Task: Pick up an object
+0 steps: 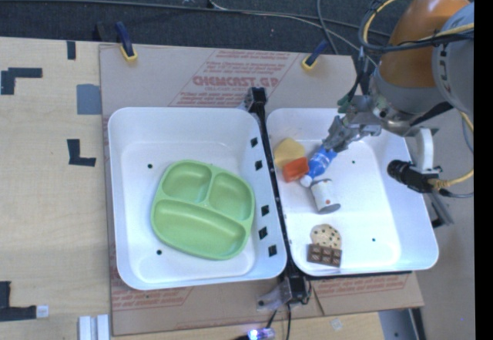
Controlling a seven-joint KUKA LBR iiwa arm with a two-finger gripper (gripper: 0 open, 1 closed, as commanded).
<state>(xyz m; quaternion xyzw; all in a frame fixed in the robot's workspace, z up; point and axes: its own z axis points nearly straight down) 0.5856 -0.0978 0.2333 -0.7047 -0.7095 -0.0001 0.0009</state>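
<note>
In the right bin lie several small objects: a yellow and orange piece, a blue and white bottle, a white cylinder with a red mark, a round cookie and a brown chocolate bar. My gripper hangs over the upper middle of this bin, its tip right at the top end of the blue bottle. The grey wrist and orange band rise behind it at the upper right.
The left bin holds a green divided tray. A black divider strip runs between the bins. Cables loop above the arm and a black fitting sticks out over the right bin's right side.
</note>
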